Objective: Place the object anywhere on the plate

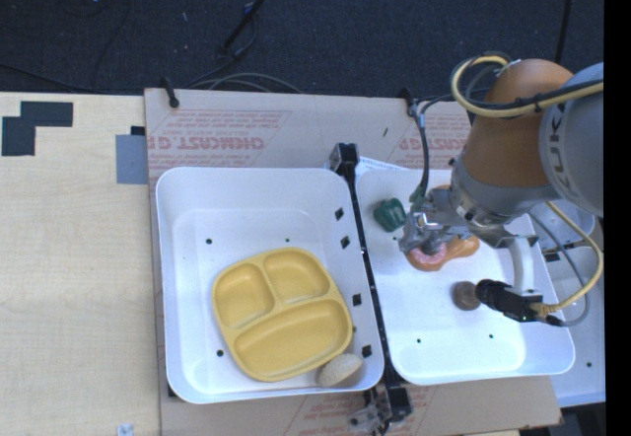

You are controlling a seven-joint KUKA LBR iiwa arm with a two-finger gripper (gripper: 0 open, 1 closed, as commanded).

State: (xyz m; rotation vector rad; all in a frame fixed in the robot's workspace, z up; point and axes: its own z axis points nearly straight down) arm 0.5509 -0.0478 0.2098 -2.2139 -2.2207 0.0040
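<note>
Hovering over the orange-pink object (442,253) in the right bin (493,355); we can't tell jaws' state. Next: grasp, carry to the yellow plate (283,324).

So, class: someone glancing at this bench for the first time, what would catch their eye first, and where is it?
Probably the yellow divided plate, lying askew in the left bin with a beige roundish object at its lower edge. Next, the grey and orange arm reaching into the right bin, its gripper low over an orange-pink object, between a green object and a small brown one.
</note>
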